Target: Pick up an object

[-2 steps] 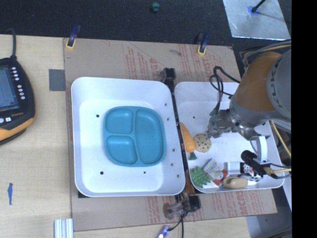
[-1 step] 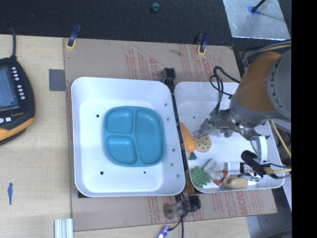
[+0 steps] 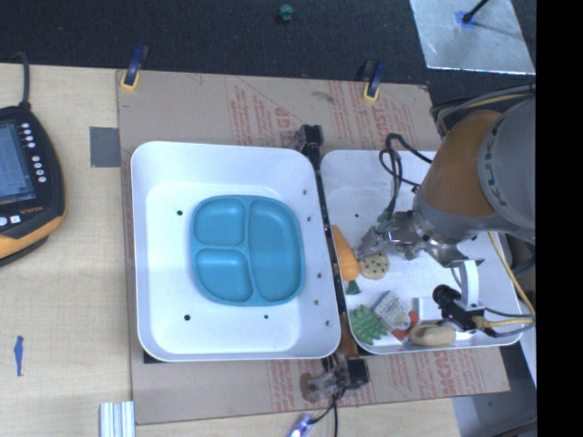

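Observation:
My gripper (image 3: 381, 240) reaches into the right bin (image 3: 355, 176) from the right, low over its middle. Just under its tip lies a round speckled cookie (image 3: 373, 265). An orange carrot-shaped piece (image 3: 344, 255) leans along the bin's left wall beside the cookie. Nearer the front edge lie a green leafy toy (image 3: 367, 323), a small pale packet with print (image 3: 392, 309) and a tan bread-like piece (image 3: 432, 336). The arm's grey body and orange band (image 3: 465, 176) cover the bin's right part. Nothing shows between the fingers.
The left bin (image 3: 155, 244) holds a blue divided plate (image 3: 246, 248). A black clamp (image 3: 311, 137) sits between the bins at the back. A handheld pendant (image 3: 23, 185) lies at the far left of the bench. Black cables (image 3: 398, 157) loop by the wrist.

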Action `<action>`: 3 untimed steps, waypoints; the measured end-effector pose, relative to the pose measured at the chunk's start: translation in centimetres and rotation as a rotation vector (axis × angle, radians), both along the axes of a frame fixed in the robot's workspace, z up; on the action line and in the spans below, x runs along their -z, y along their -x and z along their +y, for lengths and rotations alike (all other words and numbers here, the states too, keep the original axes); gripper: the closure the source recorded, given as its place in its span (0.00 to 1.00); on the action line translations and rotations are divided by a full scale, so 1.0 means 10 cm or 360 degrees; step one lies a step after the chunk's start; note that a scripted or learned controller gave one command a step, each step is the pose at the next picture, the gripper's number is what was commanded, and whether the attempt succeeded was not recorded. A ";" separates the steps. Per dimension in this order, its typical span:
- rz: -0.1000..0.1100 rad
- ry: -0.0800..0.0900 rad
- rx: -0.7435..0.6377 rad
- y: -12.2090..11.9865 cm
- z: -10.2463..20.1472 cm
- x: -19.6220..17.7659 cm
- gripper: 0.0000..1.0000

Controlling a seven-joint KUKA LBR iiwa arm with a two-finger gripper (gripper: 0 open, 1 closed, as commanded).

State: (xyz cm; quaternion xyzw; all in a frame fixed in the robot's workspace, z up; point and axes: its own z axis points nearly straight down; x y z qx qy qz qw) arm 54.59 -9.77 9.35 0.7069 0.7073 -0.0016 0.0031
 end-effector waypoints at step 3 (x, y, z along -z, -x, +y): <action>0.0005 -0.0004 -0.0004 -0.01 0.00 -0.21 1.00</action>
